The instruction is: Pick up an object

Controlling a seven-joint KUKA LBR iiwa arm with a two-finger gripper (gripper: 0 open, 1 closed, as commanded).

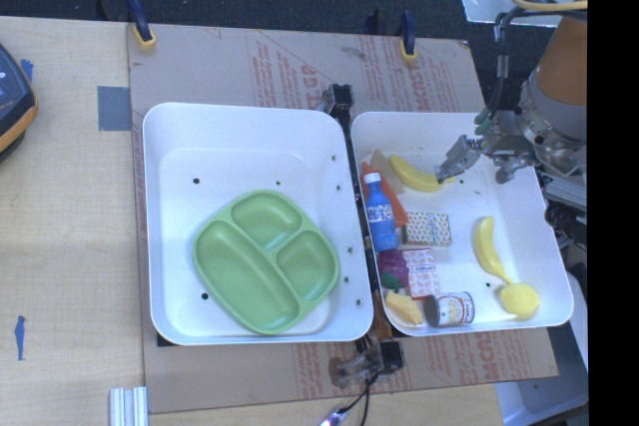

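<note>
We look down on the worktop (70,244), where two white bins sit side by side. The left bin (170,165) holds a green divided plate (265,259) lying flat toward its six o'clock side. The right bin (439,123) holds the clutter: one banana (411,175) lies near the bin's eleven o'clock corner, a second banana (489,249) lies toward four o'clock, and just below that one, at about five o'clock, sits a yellow lemon (518,299). Along the bin's nine o'clock wall a blue-labelled bottle (378,212) lies lengthwise, with a small patterned packet (427,228) just beside it toward the centre. A purple item (391,266) lies below the bottle, and a small can (454,309) rests on its side at the six o'clock edge, next to a yellow piece (402,307). The arm comes in from three o'clock, and its gripper (482,158) hovers over the bin's one o'clock area, just to the right of the first banana. Its jaws stand apart and released, with nothing between them; whether the nearer finger touches the banana's tip we cannot tell.
</note>
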